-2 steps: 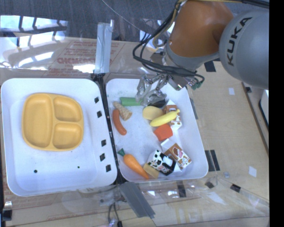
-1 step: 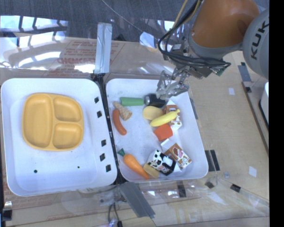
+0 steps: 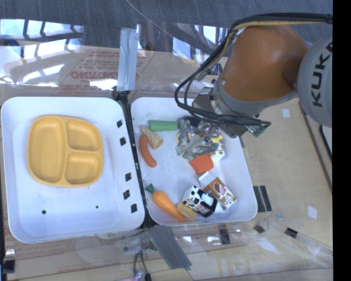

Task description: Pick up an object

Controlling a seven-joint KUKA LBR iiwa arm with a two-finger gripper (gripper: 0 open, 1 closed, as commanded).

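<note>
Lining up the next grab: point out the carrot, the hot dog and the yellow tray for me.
carrot (image 3: 165, 205): camera view, middle of its orange body.
hot dog (image 3: 147, 151): camera view, middle of the sausage.
yellow tray (image 3: 64, 150): camera view, ridge where its compartments meet.

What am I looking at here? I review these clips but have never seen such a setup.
One camera looks down at a slant on two white bins. The big orange and grey shape at upper right is a robot arm; its gripper hangs low over the right bin. Whether it grips anything cannot be told. That bin holds toy food: a carrot, a sausage, a green stick, an orange block and a black-and-white cow-pattern piece. The left bin holds a yellow divided plate.
</note>
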